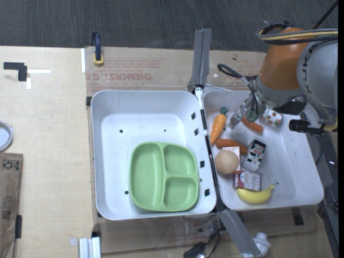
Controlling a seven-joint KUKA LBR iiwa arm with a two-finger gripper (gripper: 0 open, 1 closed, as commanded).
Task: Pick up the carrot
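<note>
The carrot (217, 127) is orange with a small green top. It lies at a slant against the left wall of the right bin (301, 160), top end pointing away. My gripper (240, 115) hangs low over the back of that bin, a short way to the right of the carrot and apart from it. The tip is just above a red sausage-like piece (252, 126). Nothing shows as held.
In the right bin lie a second orange-red stick (231, 143), a tan ball (227, 162), a black-and-white carton (256, 153), a red-and-white box (247, 180), a banana (255, 195) and a small patterned cup (273, 117). The left bin (107, 144) holds a green divided plate (164, 176).
</note>
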